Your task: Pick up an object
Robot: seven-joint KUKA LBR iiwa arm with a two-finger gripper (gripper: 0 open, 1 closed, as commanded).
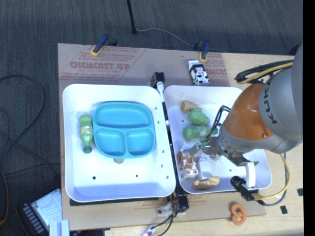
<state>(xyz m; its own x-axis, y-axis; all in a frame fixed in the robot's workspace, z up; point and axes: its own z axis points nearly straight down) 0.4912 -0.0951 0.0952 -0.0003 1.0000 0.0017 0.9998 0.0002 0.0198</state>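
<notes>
My gripper [205, 148] is low in the right bin [261, 176], under the grey and orange wrist, which hides most of it. It sits just right of a red and white packet [187, 164] and just below a green toy [192, 132]. A second green, bumpy toy [199, 116] and a tan cone [187, 105] lie farther back. A tan bread-like piece [206, 183] rests at the bin's front edge. I see nothing held.
The left bin [78, 176] holds a blue divided tray [123, 129] and a green bottle [86, 132] along its left side. A black bar [165, 117] runs between the bins. An orange ring [238, 213] lies on the bench in front.
</notes>
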